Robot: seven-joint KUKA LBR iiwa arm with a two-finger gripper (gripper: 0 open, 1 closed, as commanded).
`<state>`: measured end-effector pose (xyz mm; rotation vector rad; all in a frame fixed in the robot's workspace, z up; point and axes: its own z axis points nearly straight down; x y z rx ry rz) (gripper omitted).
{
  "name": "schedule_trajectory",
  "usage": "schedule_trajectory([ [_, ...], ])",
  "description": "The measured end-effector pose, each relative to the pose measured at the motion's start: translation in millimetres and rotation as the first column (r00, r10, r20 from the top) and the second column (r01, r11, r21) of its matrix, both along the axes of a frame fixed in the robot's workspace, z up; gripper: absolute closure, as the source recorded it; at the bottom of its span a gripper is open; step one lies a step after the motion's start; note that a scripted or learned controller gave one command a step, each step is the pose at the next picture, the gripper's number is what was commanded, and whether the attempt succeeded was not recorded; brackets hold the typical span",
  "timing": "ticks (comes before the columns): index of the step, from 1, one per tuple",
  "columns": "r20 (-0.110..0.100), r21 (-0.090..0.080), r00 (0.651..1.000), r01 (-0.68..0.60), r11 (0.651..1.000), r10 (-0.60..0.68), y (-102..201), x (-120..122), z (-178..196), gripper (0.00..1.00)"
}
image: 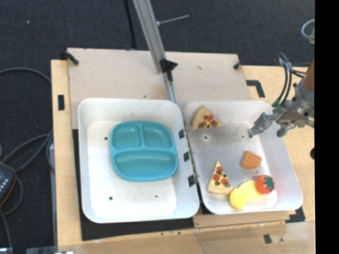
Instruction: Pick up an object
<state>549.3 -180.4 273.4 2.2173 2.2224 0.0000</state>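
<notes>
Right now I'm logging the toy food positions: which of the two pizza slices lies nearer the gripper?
The pizza slice at the bin's far corner, beside the divider. The gripper hangs at about its level, while the other slice lies further down by the yellow piece.

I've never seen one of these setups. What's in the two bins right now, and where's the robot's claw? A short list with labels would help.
left bin: a teal divided plate
right bin: two pizza slice toys, one at the far edge, one nearer the front; an orange piece; a yellow round piece touching a tomato toy
gripper: above the right bin's far right side, holding nothing
fingers: apart
</notes>
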Motion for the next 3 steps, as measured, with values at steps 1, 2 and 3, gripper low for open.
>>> schedule_trajectory([
  [1, 0.000, 0.001, 1.000, 0.001, 1.000, -0.001, 0, 0, 0, 0.00],
  [2, -0.004, 0.001, 1.000, 0.002, 1.000, -0.002, 5, -7, -48, 0.00],
  [3, -0.004, 0.000, 1.000, 0.003, 1.000, -0.003, 0, -1, -94, 0.00],
])
